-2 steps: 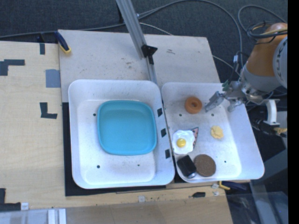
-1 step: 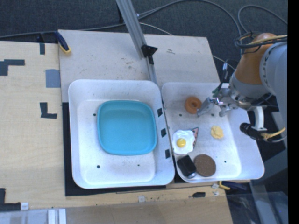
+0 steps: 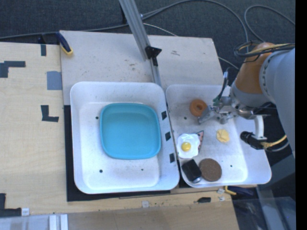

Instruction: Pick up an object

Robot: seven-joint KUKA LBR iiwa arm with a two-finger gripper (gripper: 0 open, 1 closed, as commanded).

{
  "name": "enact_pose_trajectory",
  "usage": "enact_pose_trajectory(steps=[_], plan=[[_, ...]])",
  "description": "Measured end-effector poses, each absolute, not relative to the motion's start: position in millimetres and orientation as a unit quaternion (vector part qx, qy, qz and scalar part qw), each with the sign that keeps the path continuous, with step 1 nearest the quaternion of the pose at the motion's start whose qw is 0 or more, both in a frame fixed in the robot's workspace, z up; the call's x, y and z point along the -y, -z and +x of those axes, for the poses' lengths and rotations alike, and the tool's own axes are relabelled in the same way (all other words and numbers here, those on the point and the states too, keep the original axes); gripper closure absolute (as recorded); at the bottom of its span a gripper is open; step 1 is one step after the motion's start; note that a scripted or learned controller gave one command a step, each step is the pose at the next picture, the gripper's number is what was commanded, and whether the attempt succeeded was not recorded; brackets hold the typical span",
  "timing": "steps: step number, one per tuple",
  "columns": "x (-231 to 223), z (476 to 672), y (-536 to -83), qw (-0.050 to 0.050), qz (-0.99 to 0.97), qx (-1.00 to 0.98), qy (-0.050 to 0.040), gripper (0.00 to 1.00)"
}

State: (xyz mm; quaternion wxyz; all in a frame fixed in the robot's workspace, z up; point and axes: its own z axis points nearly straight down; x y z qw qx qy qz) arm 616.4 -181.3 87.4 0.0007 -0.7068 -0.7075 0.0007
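In the right bin, my gripper hangs low just right of an orange-brown donut. Its two dark fingers are spread open over bare bin floor, with nothing between them. A small yellow food piece lies just below and right of the gripper. A toy fried egg sits lower left, with a small reddish scrap at its edge. A brown round cookie and a black block rest at the bin's front.
The left bin holds a square blue plate. A slanted metal pole crosses above the bench behind the bins. Cables run along the arm's right side. The bin walls meet between the plate and the egg.
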Motion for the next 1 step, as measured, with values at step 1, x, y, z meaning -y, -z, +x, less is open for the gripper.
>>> enact_pose_trajectory(steps=[1], plan=[[181.7,617.1,-99.6,0.0,-0.707,0.707,-0.0002,1.0]])
